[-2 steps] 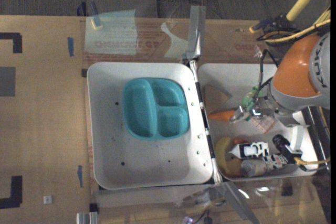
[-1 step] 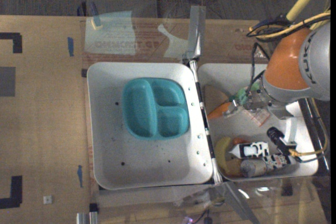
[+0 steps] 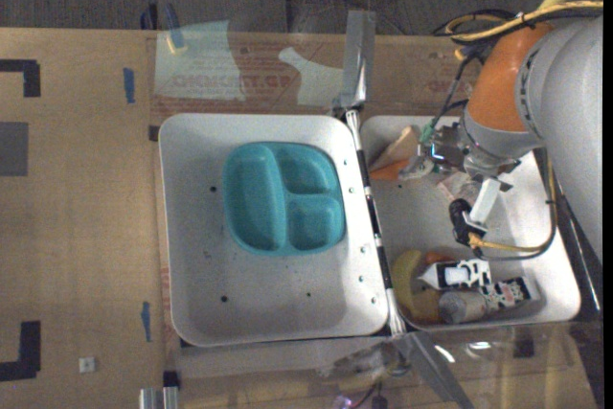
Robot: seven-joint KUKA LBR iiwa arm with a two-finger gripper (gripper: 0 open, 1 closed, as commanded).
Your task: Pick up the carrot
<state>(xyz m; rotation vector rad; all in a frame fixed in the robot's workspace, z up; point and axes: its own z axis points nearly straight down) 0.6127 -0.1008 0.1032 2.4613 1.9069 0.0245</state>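
Observation:
The carrot (image 3: 389, 171) is a small orange piece lying at the upper left of the right bin (image 3: 536, 215), close to the wall shared with the left bin. A tan wedge-shaped item (image 3: 402, 145) lies just above it. My gripper (image 3: 424, 164) hangs low over that corner, its tip right beside the carrot's right end. The grey arm with its orange band (image 3: 503, 81) reaches in from the upper right and hides part of the bin. The view does not settle whether the carrot is between the jaws.
A teal divided plate (image 3: 284, 196) sits in the left bin (image 3: 192, 283). Along the right bin's front edge lie a yellow rounded item (image 3: 410, 281), a black-and-white bottle (image 3: 465, 275), a grey cylinder (image 3: 458, 307) and a small printed packet (image 3: 510, 290). A cable (image 3: 522, 249) loops across that bin.

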